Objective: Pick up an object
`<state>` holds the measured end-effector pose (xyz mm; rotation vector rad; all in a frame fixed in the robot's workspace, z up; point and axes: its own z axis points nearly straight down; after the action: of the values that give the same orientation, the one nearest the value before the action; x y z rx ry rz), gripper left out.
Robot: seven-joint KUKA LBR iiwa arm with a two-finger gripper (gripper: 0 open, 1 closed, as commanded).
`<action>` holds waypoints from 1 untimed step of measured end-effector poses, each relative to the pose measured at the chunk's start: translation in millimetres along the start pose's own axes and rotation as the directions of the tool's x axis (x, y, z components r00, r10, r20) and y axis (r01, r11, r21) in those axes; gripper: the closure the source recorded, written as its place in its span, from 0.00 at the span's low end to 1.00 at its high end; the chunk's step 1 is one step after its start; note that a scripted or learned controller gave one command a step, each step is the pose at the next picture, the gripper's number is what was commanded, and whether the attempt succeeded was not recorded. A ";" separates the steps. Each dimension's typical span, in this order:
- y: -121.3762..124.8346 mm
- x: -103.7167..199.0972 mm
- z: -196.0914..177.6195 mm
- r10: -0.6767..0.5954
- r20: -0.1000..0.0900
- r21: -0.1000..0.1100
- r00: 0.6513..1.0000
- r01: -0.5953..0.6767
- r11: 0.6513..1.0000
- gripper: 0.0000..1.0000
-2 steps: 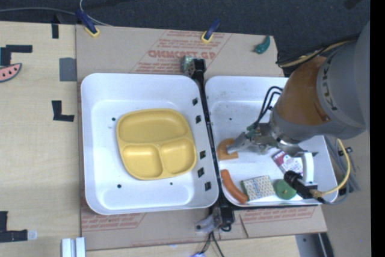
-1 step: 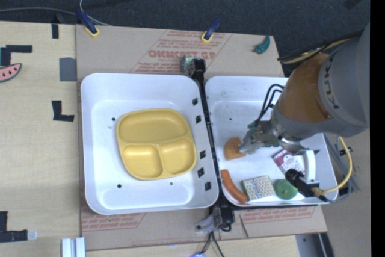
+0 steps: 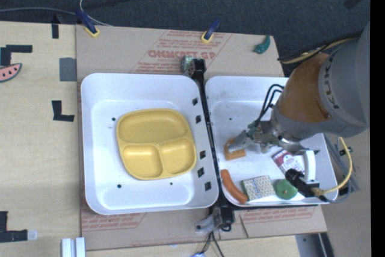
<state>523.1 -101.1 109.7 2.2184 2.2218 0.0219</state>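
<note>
The orange block [image 3: 235,153] lies in the right bin [image 3: 240,90], lower middle of the frame, with my gripper [image 3: 239,142] right over it. I judge this the closing-in step; grip state I cannot tell. Next I'd want a squeeze, then a straight lift clear of the sausage [image 3: 233,186].

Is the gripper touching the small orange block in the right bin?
Cannot tell. In the camera view the gripper sits right over the orange block in the right bin, and at this slant neither contact nor a gap shows plainly.
</note>
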 end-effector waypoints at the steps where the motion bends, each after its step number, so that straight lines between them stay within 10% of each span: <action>1: 71.3 -2.5 24.2 0.000 0.009 0.007 1.000 0.000 1.000 0.00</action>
<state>594.7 -103.2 86.2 2.2176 2.2211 0.0036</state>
